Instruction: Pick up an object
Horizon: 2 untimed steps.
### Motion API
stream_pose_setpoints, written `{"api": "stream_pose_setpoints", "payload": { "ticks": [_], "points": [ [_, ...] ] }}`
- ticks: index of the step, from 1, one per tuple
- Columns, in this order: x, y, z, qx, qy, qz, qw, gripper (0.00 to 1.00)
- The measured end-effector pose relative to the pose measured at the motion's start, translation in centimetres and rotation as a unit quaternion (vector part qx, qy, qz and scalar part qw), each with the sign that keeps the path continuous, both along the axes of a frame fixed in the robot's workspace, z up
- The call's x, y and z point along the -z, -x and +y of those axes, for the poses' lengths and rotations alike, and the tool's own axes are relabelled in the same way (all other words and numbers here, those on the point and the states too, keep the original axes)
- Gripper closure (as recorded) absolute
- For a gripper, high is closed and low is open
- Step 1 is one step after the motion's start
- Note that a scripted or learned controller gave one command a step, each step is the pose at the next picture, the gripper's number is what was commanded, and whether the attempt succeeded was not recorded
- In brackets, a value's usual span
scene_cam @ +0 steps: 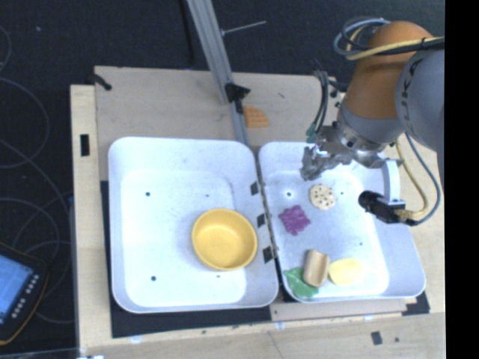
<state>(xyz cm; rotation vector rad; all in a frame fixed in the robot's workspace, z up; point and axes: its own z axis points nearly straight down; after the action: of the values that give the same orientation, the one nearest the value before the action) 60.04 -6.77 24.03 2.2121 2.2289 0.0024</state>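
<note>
My gripper (pixel 313 164) hangs over the back of the right bin (pixel 397 271), just above and left of a round tan cookie-like disc (pixel 322 196). A purple bumpy block (pixel 294 219) lies left of centre in that bin. Near the bin's front sit a tan cylinder (pixel 315 267), a yellow lump (pixel 345 272) and a green piece (pixel 298 283) tucked under the cylinder. I see nothing held between the fingers.
A yellow bowl (pixel 223 238) sits in the left bin (pixel 142 170). A slanted metal post (pixel 213 47) rises behind the bins, with an orange tag (pixel 255 117) at its foot. A black connector and cables (pixel 382 205) hang off the arm over the right bin.
</note>
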Motion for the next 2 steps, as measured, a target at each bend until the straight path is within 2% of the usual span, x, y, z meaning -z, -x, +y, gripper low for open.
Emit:
{"api": "stream_pose_setpoints", "payload": {
  "ticks": [1, 2],
  "points": [
    [-1.0, -1.9, 4.7, 0.0, -0.0007, 0.0, 1.0, 1.0],
    [0.0, -2.9, 10.2, 0.0, 0.0002, 0.0, 1.0, 1.0]
  ]
}}
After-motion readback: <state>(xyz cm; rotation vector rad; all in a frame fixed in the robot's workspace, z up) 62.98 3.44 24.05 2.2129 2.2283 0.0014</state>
